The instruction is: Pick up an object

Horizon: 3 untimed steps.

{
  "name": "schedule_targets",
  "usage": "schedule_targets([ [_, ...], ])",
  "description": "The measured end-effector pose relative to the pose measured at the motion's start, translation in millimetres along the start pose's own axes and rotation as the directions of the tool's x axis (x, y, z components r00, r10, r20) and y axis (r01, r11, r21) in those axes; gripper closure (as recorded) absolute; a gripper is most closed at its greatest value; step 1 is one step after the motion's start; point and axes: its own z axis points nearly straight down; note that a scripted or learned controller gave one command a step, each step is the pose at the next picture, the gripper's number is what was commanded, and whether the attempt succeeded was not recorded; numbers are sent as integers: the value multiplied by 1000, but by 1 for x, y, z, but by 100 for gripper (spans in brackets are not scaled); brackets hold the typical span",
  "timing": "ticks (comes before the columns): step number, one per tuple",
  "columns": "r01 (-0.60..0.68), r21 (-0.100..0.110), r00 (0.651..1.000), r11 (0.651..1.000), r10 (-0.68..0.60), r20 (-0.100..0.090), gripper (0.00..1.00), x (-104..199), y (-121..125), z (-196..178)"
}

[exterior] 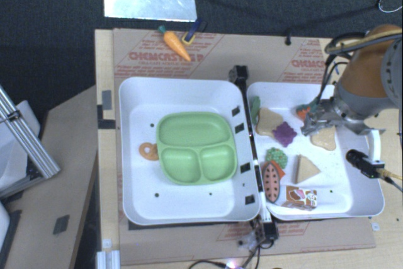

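- Two white bins sit side by side: the left bin (135, 135) and the right bin (362, 195)
- A green tray (195, 147) with three compartments lies in the middle of the left bin; a small tan pretzel (148, 151) lies just left of it on the bin floor
- The arm (371, 75) reaches in from the right, and the gripper (317, 125) is low over the upper middle of the right bin
- Whether the jaws are clenched or released cannot be told; nothing can be seen between them
- Just below the gripper lies a pale cookie (325, 139); a small orange piece (303, 113) shows just left of it
- Further left in that bin are a tan bread slice (269, 121) and purple grapes (284, 133), touching each other
- Lower down are a green broccoli (276, 156), a wedge of sandwich (306, 168), a red slice with dark seeds (271, 181) and a small printed packet (303, 196)
- A toy carrot (176, 45) lies on the board behind the left bin
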Motion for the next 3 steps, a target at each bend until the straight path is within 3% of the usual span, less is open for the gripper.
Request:
schedule_targets([
  [1, 0, -1, 1000, 1000, 0, 0, 100, -4, -4, -62],
  [2, 0, 1, 1000, 1000, 0, 0, 100, -4, -3, -85],
  [3, 6, 4, 1000, 1000, -6, -3, 100, 49, 3, -75],
])
